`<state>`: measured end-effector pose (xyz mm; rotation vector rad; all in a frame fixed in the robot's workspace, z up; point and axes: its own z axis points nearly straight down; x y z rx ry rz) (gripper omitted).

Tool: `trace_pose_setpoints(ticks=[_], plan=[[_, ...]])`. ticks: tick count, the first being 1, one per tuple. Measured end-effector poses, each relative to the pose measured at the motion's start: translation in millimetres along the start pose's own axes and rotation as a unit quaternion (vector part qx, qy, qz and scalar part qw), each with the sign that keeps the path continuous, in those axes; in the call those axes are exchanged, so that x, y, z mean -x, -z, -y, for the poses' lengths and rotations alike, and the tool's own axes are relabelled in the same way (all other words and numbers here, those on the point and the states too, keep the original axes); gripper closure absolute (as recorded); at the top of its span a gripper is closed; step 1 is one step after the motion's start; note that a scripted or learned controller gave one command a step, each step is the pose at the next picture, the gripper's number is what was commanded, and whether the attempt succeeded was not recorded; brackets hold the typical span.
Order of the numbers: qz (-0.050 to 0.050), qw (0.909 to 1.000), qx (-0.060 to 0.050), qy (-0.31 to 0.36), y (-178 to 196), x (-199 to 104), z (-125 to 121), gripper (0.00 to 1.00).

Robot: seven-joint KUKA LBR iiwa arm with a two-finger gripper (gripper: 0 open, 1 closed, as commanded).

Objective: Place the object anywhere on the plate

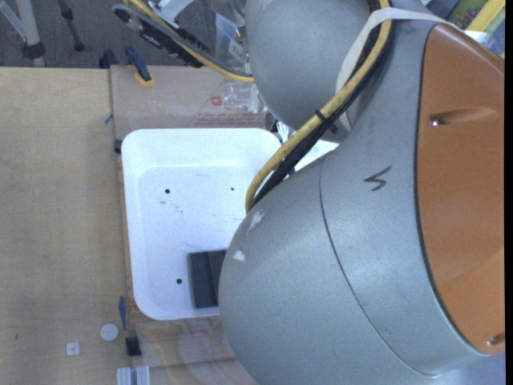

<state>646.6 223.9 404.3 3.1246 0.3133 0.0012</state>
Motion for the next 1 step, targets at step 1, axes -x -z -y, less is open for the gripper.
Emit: trace_pose_setpoints(ticks=[1], plan=[[0.004,0.9996,-0.001,0.029,-182.0,10.2,3.7,1.0]])
